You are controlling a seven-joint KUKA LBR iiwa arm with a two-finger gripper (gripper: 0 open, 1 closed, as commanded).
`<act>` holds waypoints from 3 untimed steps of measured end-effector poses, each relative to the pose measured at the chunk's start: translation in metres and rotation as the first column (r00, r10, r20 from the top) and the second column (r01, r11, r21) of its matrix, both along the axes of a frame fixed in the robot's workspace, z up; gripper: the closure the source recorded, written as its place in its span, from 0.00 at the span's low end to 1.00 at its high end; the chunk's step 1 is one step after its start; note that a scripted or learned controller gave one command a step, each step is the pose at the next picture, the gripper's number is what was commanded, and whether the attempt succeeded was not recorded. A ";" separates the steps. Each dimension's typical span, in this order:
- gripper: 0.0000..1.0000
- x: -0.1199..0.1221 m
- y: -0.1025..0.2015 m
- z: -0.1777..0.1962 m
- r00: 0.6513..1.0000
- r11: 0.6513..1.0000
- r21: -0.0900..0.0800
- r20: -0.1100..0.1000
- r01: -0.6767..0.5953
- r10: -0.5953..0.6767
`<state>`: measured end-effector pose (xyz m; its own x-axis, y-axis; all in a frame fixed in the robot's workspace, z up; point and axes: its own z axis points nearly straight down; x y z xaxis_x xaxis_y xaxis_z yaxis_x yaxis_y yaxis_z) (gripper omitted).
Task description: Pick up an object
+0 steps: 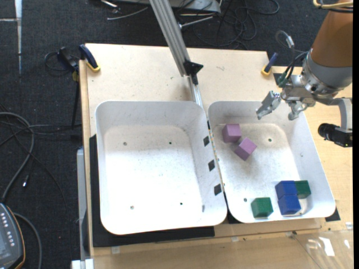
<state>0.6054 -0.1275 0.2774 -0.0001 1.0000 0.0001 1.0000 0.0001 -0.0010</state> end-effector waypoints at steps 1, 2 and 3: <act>0.00 0.019 0.025 -0.185 1.000 1.000 0.001 -0.001 -0.003 0.003; 0.00 0.021 -0.001 -0.182 1.000 1.000 -0.001 0.002 0.003 -0.003; 0.00 -0.021 0.024 -0.182 1.000 1.000 0.001 -0.003 0.001 -0.001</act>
<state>0.5842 -0.1031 0.0949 0.0007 1.0000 0.0010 1.0000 -0.0007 -0.0038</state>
